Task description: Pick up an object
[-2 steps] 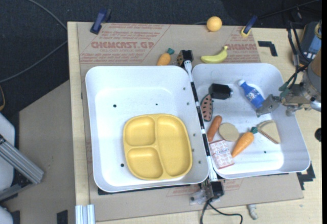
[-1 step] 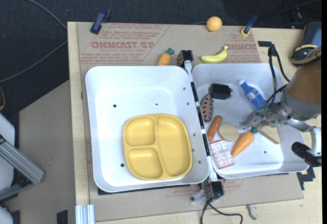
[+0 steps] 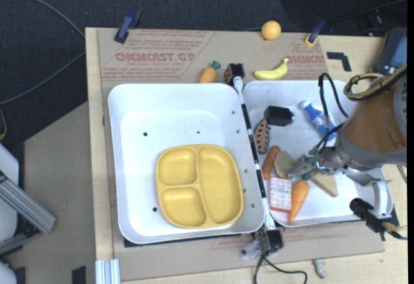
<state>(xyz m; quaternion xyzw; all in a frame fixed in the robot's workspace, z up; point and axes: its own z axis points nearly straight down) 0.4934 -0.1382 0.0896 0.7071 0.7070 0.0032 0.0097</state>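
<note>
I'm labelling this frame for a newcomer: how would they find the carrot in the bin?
Look in the right-hand white bin, at its near edge just below the gripper. The carrot lies there, orange and tapered, beside a red-and-white packet; nothing else there is pointed.

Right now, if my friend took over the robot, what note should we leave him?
Gripper: low in the right bin, among the toys; I cannot tell if it is open or shut, or if it holds anything.
Right bin: carrot just below the gripper, red-and-white packet beside it, black block, blue tube, brown oval toy.
Left bin: yellow tray.
Behind the bins: banana, orange ball, small orange toy.
Done: arm is down at the pile.
Left: grip one thing and lift it; nothing looks lifted yet.
</note>
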